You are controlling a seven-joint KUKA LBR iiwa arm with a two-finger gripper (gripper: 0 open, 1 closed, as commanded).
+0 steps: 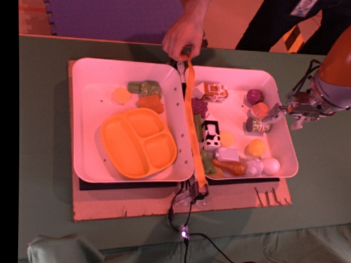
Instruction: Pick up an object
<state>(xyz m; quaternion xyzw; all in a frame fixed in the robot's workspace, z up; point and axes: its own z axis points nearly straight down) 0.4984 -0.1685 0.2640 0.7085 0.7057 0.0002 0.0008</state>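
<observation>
Grey tool [272, 114] crosses right bin [285, 147] rim, seemingly open beside orange ball [260, 109].

- Warm pink-orange cast over everything, moderately bright.
- White bins [88, 163] glare lightly, pale areas near washed out.
- Soft dark shadow under bins' near edge.
- Low resolution, small objects mushy.
- Arm [334, 75] at right slightly blurred.

Orange-banded arm [338, 64] with a grey metal wrist, thin cables, pale fingers [274, 114].
</observation>
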